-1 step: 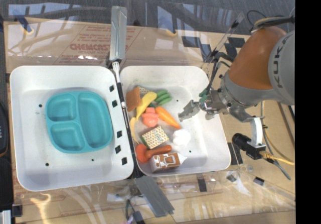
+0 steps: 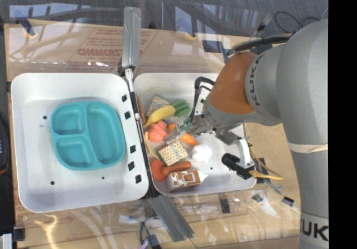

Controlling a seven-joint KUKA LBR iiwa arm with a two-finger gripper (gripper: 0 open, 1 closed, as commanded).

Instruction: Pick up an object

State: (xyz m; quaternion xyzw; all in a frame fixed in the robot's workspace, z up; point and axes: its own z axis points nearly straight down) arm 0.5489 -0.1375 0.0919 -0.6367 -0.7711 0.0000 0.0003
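Two bins [image 2: 22, 130] abut; jaws [image 2: 187, 126] crowd toys, grip state unclear.

- the arm [image 2: 279, 83] covers the right part of the right bin [image 2: 167, 81], hiding that bin's far right wall and whatever lies beneath.
- the gripper [image 2: 188, 126] sits low among the toy food; its tips are lost in the clutter.
- the arm is cut off by the lower frame edge.
- a small orange piece [image 2: 188, 139] beside the gripper is too small to identify.
- the print on the brown carton [image 2: 184, 178] is too blurred to read.
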